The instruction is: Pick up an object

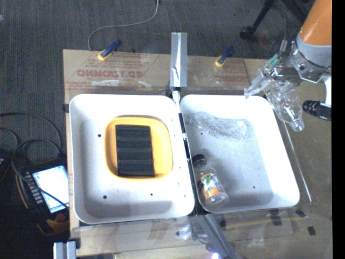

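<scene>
Up at the far right corner of the right bin (pixel 280 198), a clear plastic bottle (pixel 285 108) hangs at the gripper (pixel 272 80), lifted off the bin floor and tilted, neck pointing down-right past the rim. It looks pinched between the fingers near its upper end, so I read the gripper as clamped on it (glare makes the exact contact hard to see).

Handling guess: empty thin-wall plastic, so light, slick and squashy. It will dent under squeeze and can swing or slip from an end grip. A mid-body grip across the narrow width would hold better.

Other candidates in the same bin: a small clear bottle with an orange label (pixel 210 186) and black cap lying at the near-left corner, touching the wall, and a crumpled clear plastic film (pixel 221 126) on the floor near the far side (soft, poor grasp target).

Left bin (pixel 81 144) holds a yellow tray (pixel 164 150) with a black ridged block (pixel 135 150) in it, well apart from the arm.
</scene>
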Motion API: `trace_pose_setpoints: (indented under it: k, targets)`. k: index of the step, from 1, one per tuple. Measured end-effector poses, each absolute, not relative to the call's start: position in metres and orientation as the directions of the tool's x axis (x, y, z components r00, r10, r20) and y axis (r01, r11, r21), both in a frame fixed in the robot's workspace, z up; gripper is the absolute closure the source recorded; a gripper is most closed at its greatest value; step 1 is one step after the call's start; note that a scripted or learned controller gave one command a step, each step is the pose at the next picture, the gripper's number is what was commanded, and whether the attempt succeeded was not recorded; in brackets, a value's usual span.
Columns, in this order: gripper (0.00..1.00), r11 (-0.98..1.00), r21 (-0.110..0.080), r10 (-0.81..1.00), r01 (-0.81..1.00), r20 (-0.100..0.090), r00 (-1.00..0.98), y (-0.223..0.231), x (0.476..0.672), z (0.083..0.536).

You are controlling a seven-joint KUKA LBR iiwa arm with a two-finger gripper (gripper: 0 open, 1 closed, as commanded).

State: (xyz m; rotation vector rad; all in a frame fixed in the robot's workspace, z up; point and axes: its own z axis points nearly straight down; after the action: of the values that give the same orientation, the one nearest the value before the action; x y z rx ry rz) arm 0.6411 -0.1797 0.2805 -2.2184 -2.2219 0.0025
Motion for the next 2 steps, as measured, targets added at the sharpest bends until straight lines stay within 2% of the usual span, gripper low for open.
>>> trace_pose_setpoints:
  k: [1,2]
  targets:
    - [0.0,-0.074,0.0,0.997,0.997,-0.003,0.074,-0.192,0.629,0.353]
    - [0.0,-0.15,-0.001,0.989,0.989,-0.001,0.15,-0.193,0.612,0.36]
